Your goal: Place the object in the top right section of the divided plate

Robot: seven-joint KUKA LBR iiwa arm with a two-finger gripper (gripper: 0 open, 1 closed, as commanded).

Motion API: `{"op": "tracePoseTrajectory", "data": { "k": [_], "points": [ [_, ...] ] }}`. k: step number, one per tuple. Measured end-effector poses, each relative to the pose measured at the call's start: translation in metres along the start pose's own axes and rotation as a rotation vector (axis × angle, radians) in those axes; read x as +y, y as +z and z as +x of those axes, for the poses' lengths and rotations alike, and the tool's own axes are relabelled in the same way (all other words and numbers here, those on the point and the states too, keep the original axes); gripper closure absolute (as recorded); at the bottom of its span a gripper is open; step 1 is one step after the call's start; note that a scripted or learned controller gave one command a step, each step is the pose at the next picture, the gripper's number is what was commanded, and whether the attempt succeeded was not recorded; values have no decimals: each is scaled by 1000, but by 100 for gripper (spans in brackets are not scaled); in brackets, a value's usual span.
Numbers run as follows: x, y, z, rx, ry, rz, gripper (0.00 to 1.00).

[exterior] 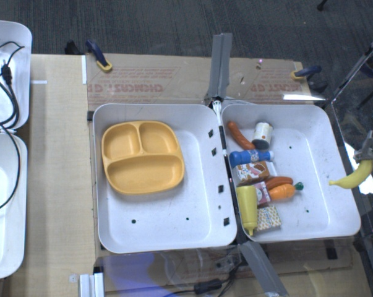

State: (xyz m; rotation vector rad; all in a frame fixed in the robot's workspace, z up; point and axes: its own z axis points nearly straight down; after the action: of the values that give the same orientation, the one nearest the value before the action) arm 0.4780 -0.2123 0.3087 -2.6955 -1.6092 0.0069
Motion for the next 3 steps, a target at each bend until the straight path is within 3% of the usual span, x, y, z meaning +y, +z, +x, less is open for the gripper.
{"op": "tracePoseTrajectory", "data": {
  "k": [2,3],
  "points": [
    [1,-17,-2,-1,-252,-2,100],
    [1,-5,-2,0,-224,-1,100]
  ]
}}
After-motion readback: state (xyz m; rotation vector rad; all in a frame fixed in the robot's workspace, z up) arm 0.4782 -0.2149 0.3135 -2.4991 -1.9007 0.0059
